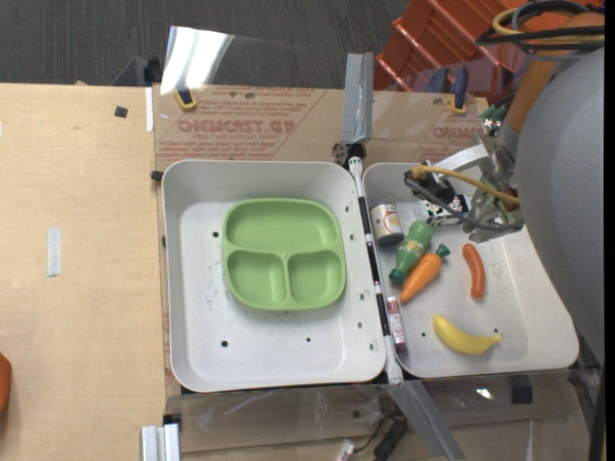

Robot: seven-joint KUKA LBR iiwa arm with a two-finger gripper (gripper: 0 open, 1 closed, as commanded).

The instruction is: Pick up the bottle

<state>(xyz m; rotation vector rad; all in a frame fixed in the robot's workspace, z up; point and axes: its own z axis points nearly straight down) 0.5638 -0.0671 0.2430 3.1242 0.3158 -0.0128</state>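
The green bottle (411, 250) lies on its side in the right bin (538, 339), near the bin's left wall. It rests between a small can (386, 223) and an orange carrot (423, 273), touching the carrot. My gripper (488, 221) hangs over the upper right part of this bin, to the right of the bottle and apart from it. Nothing is visibly held in it.
A red chili (474, 269) lies just below the gripper, and a yellow banana (466, 337) lies near the front of the right bin. The left bin (192, 334) holds a green divided plate (284, 254). The grey arm fills the right side.
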